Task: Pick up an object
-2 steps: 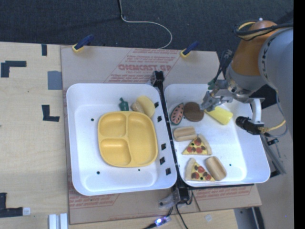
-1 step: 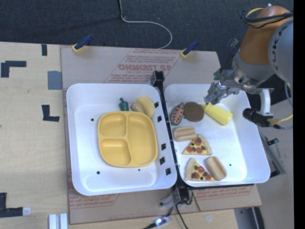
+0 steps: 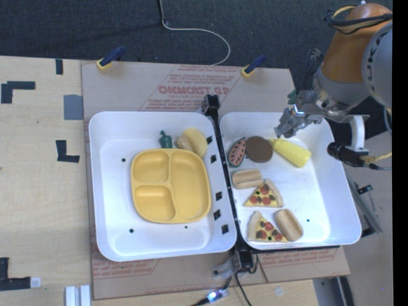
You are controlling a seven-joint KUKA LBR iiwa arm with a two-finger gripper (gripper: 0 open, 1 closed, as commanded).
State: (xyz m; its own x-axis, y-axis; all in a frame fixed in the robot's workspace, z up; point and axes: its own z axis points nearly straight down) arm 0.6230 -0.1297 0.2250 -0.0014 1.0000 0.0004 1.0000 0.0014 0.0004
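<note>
From the camera above the counter, two white bins stand side by side on a cardboard sheet. The left bin (image 3: 108, 171) holds a yellow divided plate (image 3: 171, 185), and just behind the plate lie a small green piece (image 3: 165, 139) and a pale yellow food item (image 3: 194, 141). The right bin (image 3: 331, 199) holds most of the toy food: a watermelon slice (image 3: 236, 152), a brown round cookie (image 3: 259, 148), a yellow bottle (image 3: 291, 152), a hot dog bun (image 3: 246, 178), two pizza slices (image 3: 262, 196) and (image 3: 264, 228), and a sausage (image 3: 289, 225).

The arm comes in from the right, and its gripper (image 3: 288, 123) hangs over the far part of the right bin. The jaws point down and a little to the left. I cannot tell if they are spread or pressed together, because the picture is too small and dark at that place. Nothing is visible between them.

The nearest thing to the jaws is the yellow bottle. It lies just below and slightly right of them in the picture, so toward the near side of the bin. Its long axis runs slanted, from upper left to lower right. The cookie lies close too, a little more to the left. In my judgement the bottle is the likely target, and the jaws should close across its short width, not along its length
</note>
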